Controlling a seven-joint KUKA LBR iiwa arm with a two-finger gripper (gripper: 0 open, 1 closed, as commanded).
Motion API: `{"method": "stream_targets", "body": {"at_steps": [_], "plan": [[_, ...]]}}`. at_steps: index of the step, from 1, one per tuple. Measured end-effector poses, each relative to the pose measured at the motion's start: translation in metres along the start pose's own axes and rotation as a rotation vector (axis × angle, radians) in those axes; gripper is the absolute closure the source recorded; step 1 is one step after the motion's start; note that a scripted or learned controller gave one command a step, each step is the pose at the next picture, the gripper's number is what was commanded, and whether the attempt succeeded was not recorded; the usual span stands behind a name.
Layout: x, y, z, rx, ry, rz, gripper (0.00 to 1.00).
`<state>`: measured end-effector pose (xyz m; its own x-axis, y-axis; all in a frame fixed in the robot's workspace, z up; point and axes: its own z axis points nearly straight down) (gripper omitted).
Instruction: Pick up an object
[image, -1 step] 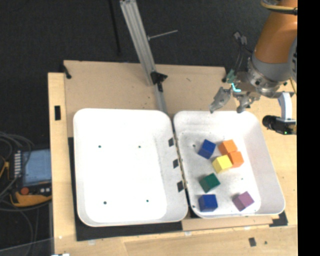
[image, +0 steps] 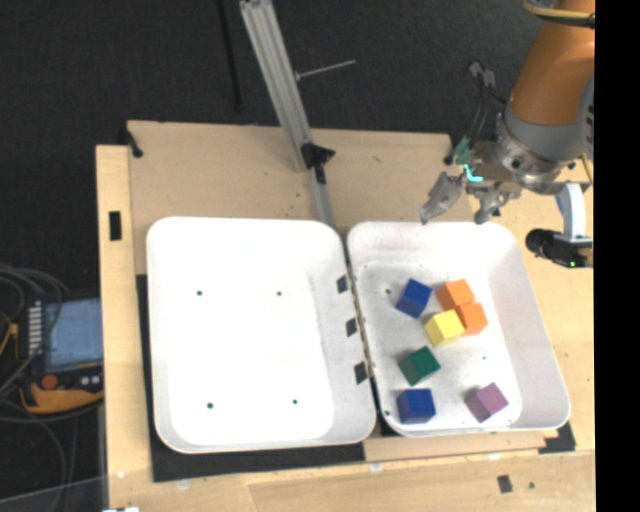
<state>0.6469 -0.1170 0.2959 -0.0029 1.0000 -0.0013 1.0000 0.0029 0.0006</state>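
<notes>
My arm (image: 553, 75) comes in from the upper right, its orange band above the grey wrist, bent down so that my claw (image: 462, 208) hangs over the far rim of the right bin (image: 540, 330). The two fingers are spread apart with nothing between them; one tip points down to the left, the other sits just beside the bin's back edge.

Inside the right bin lie small cubes, all resting on its floor and well apart from my claw. A blue cube (image: 413, 298) sits nearest the back, with two orange cubes (image: 463, 304) just to its right, touching each other. A yellow cube (image: 444, 327) presses against the orange pair. Nearer the front are a green cube (image: 419, 364), a second blue cube (image: 415, 404) by the front wall, and a purple cube (image: 486, 401) towards the front right corner.

The left bin (image: 250, 330) sits beside it on the worktop (image: 200, 160).
</notes>
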Motion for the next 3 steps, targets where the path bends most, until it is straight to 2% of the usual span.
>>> {"method": "stream_targets", "body": {"at_steps": [2, 3], "plan": [[0.009, 0.002, 0.115, 0.005, 0.0, 0.001, 0.0], [0.003, 0.002, 0.177, 0.005, -0.001, 0.005, 0.0]]}}
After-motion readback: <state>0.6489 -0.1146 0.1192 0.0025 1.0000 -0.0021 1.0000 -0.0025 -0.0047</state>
